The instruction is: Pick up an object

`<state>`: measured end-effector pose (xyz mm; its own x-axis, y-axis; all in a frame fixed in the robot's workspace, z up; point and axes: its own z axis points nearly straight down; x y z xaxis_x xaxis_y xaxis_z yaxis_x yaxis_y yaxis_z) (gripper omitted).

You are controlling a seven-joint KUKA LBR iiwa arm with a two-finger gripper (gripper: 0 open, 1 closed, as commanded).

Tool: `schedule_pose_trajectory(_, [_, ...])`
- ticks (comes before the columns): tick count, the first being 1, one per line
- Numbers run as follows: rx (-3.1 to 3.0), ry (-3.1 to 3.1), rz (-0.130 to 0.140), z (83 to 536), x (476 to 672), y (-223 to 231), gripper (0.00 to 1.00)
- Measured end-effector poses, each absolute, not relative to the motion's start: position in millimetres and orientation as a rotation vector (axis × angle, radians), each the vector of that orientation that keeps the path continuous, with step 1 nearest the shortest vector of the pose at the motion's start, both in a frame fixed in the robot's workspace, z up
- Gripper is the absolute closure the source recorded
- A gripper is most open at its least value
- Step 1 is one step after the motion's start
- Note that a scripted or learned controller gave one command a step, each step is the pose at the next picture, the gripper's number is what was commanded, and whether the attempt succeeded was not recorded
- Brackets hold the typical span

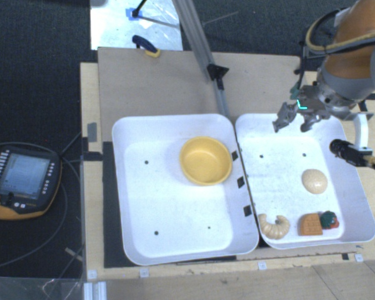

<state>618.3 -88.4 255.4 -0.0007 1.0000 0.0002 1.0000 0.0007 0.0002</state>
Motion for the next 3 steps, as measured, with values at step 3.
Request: schedule_pose_trajectory(3, [2.223, 2.224, -0.004, 133, 623.8, -90, 0.00])
